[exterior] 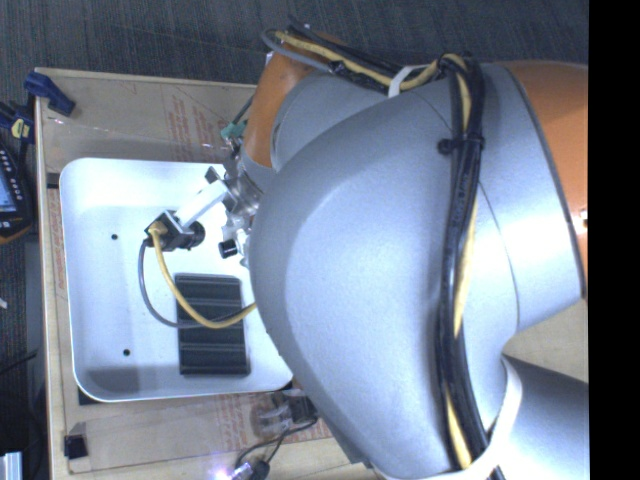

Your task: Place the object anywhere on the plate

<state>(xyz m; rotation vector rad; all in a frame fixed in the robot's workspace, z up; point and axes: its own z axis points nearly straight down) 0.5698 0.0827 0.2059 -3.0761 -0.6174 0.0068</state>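
Observation:
My grey arm [400, 268] with its orange band [560, 118] covers most of the camera view and hides the right side of the bench. Its end reaches over the left white bin [105, 308]. My gripper [212, 323] shows as a black ribbed block low over the bin's floor, near the front wall. A yellow cable [160, 303] loops from a white bracket [195, 213] down to it. I cannot make out anything held in it.
The bin's white floor shows bare to the left of the gripper. A wooden bench frame [150, 108] borders the bin. Blue clamps [45, 93] and dark gear [10, 188] sit at the far left edge. Loose wires [275, 418] lie by the front.

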